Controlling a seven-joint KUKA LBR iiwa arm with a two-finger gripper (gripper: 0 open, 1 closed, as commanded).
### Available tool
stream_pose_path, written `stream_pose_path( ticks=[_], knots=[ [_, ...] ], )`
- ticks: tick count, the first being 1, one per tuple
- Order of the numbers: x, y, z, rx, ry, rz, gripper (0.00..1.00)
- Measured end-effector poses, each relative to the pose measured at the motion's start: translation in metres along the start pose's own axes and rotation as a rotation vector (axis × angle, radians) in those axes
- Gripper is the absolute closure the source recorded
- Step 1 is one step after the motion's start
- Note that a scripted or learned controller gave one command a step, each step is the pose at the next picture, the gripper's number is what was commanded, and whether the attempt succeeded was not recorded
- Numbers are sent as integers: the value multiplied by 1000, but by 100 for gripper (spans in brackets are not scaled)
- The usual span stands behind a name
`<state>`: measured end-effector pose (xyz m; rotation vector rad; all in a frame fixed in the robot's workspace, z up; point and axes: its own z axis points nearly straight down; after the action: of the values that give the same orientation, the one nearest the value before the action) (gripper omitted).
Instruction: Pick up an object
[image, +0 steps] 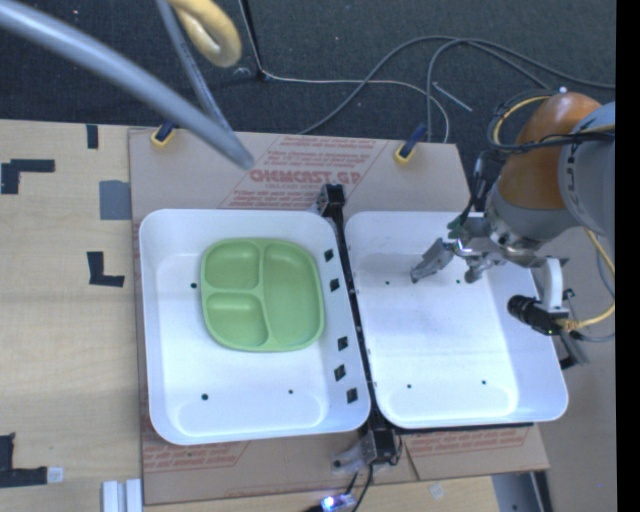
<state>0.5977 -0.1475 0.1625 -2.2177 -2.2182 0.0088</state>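
Wooden surface (60, 300) bears two bins; gripper (447, 262) hangs apart over the right bin (440, 390), holding nothing; it must cross to the green plate (263, 295).

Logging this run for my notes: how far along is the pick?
Nothing is picked yet. The green divided plate lies flat in the left bin, untouched. The gripper hangs over the right bin, with no object at its tip. Left to do: cross to the left bin, come down on the plate, grasp it and lift.
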Motion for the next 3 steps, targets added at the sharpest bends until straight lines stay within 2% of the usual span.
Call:
stream_pose_path(
  ticks=[1,2,3],
  knots=[
    [4,2,64,1,1,-2,0],
    [4,2,78,-7,-1,-2,0],
    [4,3,66,-11,-3,-2,100]
  ],
)
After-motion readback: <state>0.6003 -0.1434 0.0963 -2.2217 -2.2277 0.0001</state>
